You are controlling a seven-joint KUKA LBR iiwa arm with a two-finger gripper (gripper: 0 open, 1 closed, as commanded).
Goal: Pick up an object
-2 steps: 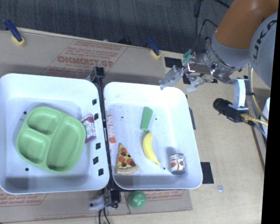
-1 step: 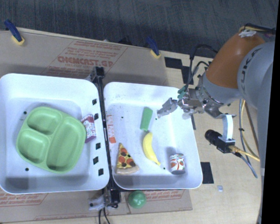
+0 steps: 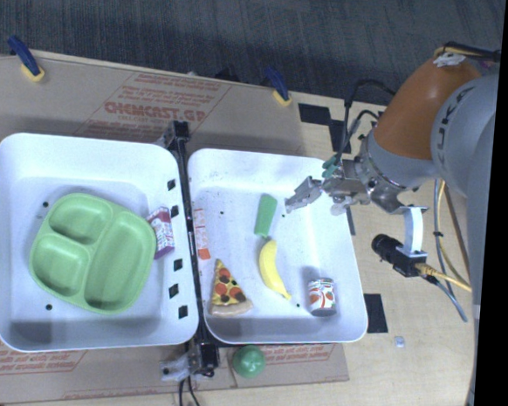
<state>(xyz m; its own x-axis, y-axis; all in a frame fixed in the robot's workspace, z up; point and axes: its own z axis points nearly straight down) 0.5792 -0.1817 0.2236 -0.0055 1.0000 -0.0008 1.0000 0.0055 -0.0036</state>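
The tool hangs open and holds nothing over the right bin, so next it must drop to the green stick at its seven o'clock.

Glossy white plastic bins, matt green plastic plate, brown cardboard underlay

Green tray, yellow banana, green stick, red/white can, white bins
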